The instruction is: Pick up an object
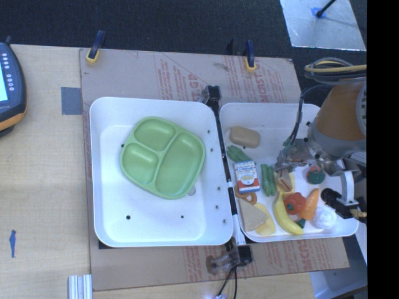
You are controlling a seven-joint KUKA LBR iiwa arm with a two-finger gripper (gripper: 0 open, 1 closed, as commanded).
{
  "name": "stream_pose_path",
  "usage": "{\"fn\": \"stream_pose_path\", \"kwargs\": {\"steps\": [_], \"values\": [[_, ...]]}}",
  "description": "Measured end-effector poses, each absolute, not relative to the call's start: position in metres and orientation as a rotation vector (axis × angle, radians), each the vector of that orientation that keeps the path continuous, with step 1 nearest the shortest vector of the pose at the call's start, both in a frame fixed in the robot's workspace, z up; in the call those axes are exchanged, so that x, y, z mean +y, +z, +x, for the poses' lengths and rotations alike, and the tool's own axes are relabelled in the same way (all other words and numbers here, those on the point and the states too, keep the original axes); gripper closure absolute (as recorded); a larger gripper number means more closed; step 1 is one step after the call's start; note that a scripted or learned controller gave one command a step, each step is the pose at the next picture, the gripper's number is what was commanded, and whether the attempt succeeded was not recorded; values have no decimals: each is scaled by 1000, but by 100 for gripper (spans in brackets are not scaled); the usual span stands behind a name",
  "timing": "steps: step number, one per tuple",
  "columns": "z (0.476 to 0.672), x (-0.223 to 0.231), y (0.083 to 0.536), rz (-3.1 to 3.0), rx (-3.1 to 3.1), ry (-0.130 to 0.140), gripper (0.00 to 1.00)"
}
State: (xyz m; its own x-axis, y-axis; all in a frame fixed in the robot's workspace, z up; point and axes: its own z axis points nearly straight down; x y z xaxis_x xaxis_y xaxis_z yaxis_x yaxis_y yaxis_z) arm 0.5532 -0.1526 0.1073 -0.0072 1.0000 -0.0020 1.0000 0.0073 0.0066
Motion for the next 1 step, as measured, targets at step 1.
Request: {"fn": "stream_pose_path", "kwargs": {"steps": [1], "values": [[476, -138, 112, 2224, 2231, -7, 100]]}}
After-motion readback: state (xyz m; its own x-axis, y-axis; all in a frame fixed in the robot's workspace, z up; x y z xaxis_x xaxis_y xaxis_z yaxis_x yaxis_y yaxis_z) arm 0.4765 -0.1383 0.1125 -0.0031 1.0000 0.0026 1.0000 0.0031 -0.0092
